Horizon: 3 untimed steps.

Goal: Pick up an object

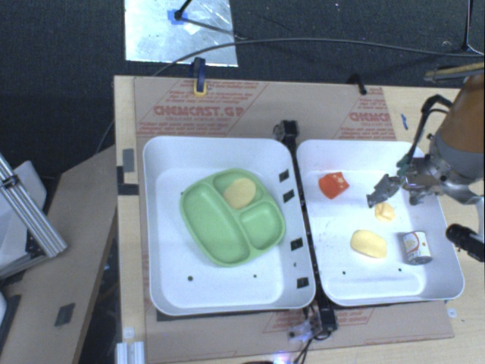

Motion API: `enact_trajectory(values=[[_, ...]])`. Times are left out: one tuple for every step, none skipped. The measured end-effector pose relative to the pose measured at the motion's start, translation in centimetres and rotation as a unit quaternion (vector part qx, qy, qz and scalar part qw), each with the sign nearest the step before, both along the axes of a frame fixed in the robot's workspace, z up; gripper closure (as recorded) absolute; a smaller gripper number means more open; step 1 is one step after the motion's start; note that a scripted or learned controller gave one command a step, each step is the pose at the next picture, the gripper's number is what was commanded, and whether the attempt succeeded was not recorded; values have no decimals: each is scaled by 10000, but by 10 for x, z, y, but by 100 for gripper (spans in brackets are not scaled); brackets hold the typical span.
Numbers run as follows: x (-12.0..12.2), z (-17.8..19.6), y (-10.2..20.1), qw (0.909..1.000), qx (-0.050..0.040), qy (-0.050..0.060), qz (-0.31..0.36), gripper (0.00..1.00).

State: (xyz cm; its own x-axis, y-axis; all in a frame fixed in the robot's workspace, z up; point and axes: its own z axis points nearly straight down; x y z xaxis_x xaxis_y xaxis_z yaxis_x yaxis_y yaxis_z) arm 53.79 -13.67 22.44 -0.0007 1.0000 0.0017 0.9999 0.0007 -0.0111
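the arm reaches in from the right, and its gripper (383,192) hangs low over the right bin (424,287), with its dark tip just above and touching the edge of a small pale yellow piece (386,212). whether the gripper is wide or narrow cannot be told from this slant; the tip reads as one dark shape, and nothing is seen held in it.

the things on offer for the pick all lie on the floor of the right bin: the small yellow piece under the gripper, a red block (333,185) to its left, a larger yellow lump (368,243) nearer the front, and a small can (416,247) lying on its side by the right wall. they are apart from one another.

the left bin (163,226) holds a green divided plate (231,217) with a yellow round thing (241,193) in its upper compartment, well apart from the arm.

as a judgement, the task is at the reach stage: the gripper is down near the small yellow piece, likely its target, but no object is lifted yet. the grasp and the lift are both left to do.
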Motion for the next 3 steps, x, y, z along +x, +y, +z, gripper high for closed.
enact_trajectory(values=[[3, 7, 0, 10000, -11, -65, 14, 0], [3, -46, 11, 10000, -3, -43, 6, 0], [9, -106, 8, 10000, -5, -44, 2, 0]])
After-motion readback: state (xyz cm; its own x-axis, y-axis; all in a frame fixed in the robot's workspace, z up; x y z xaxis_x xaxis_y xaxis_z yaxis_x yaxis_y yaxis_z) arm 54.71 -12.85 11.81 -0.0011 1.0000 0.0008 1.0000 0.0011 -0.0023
